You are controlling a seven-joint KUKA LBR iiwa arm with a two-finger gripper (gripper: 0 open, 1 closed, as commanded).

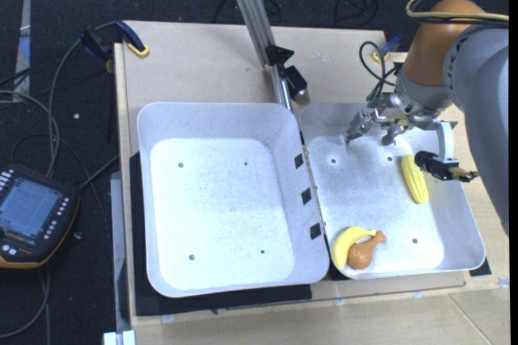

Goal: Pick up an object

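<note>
The right bin [453, 242] holds three objects. A yellow corn cob [415, 178] lies near its right side. At the front edge, a yellow banana [347, 238] curves around an orange drumstick-shaped toy [363, 251], and the two touch. My gripper [372, 131] hangs over the back of this bin, up and to the left of the corn cob. It is open, its fingers [355, 130] spread, with nothing between them.
The left bin [154, 125] sits beside the right one, and black clips [307, 194] line the shared edge. A slanted metal pole [252, 3] ends in a mount [290, 80] behind the bins. A teach pendant [28, 214] lies off the bench at the left.
</note>
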